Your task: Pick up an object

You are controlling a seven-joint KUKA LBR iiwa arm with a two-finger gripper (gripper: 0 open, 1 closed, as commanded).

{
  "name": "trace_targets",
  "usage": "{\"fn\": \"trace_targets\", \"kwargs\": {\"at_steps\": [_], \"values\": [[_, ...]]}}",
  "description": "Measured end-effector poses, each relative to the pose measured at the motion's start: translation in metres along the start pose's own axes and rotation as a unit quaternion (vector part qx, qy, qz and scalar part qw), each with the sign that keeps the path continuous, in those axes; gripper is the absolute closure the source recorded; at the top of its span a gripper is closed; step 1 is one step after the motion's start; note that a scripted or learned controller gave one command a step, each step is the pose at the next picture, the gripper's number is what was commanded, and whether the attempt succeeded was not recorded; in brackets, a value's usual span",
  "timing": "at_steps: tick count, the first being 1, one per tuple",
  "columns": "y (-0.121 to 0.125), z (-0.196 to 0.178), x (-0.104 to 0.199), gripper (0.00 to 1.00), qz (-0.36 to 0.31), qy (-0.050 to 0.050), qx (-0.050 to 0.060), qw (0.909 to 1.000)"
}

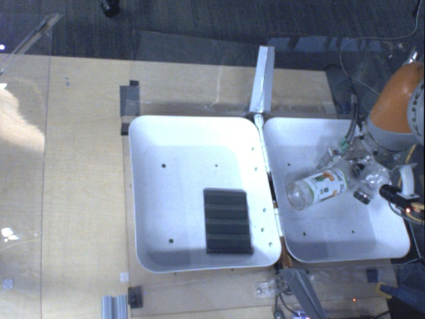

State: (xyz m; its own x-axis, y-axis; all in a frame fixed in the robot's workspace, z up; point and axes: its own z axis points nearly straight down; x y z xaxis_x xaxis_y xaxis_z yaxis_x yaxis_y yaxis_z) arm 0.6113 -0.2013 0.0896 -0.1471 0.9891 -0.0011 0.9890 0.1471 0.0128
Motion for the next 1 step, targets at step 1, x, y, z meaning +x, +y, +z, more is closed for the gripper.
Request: {"fn": "trace_targets", "kwargs": {"at_steps": [1], "values": [[-0.0217,0.0001,0.0520,0.00,-0.088,-0.001,0.001,0.9961]]}}
